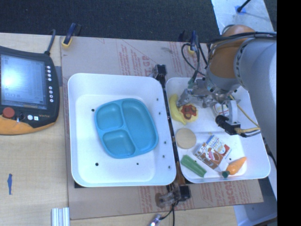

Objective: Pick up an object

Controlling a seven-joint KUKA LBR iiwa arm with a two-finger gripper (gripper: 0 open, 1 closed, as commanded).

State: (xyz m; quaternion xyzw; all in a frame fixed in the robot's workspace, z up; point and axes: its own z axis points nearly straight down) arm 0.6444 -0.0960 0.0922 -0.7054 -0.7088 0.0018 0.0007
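I see the gripper point(190, 99) low in the right bin point(256, 171), directly over the yellow toy point(184, 113). I cannot tell its opening or any hold.

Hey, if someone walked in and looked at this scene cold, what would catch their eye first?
Probably the blue divided plate, alone in the left bin. Next, the grey arm with its orange band, with its claw low over the right bin, by a yellow toy, a tan disc, a snack packet, a green block and a carrot.
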